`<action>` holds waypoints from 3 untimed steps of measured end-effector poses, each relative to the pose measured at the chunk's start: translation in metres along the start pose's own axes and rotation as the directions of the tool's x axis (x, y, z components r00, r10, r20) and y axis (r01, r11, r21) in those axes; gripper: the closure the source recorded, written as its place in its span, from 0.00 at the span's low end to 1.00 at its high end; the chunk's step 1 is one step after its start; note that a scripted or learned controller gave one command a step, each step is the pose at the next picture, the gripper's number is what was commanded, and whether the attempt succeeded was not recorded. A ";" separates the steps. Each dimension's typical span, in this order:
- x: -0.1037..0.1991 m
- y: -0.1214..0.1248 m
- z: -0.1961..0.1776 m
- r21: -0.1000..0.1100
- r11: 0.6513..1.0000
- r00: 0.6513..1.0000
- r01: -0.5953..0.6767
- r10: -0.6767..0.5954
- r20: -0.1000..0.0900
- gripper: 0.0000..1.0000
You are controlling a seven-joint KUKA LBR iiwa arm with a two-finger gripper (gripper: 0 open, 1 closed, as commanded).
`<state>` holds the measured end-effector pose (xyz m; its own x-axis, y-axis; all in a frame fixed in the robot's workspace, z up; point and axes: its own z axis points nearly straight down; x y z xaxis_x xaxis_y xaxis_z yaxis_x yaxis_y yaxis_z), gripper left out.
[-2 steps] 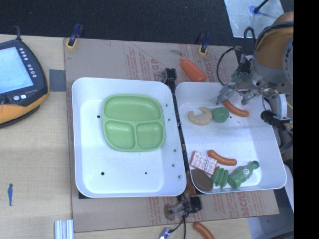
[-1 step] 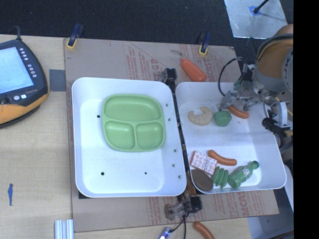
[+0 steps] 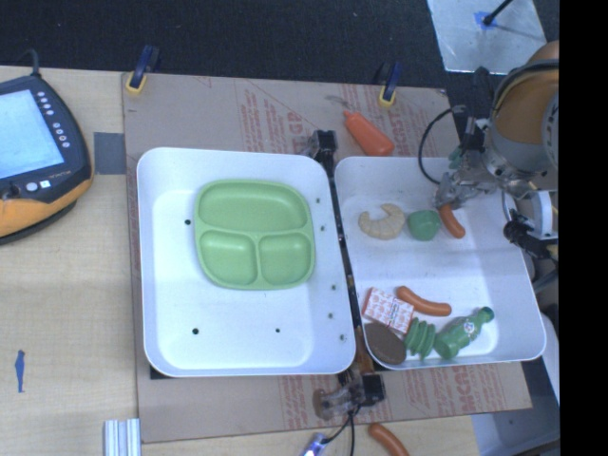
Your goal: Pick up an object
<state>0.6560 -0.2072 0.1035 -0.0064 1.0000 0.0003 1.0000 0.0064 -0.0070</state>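
Toys (image 3: 421,305) in bin (image 3: 503,283) on cardboard-covered bench (image 3: 237,112)

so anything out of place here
Yes: an orange carrot lies on the cardboard above the right bin, and another orange piece lies below it at the bottom edge. Both sit outside the bins, unlike the other items.

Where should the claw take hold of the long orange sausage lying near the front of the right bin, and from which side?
Grip the orange sausage across its middle, coming straight down from above. It lies flat and slim, running left to right, so the fingers should probably close across its narrow width. The red and white packet sits close at its left end; the middle and right end look freer. The claw is now near the back.
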 end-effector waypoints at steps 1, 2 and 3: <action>0.021 0.000 0.011 -0.003 1.000 1.000 -0.002 0.002 0.001 1.00; 0.024 0.000 0.011 -0.002 1.000 1.000 -0.002 0.002 0.000 1.00; 0.033 0.000 0.011 -0.001 1.000 1.000 -0.002 0.002 0.000 1.00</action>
<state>0.6560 -0.1747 0.0925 -0.0041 1.0000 0.0004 1.0000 0.0041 -0.0057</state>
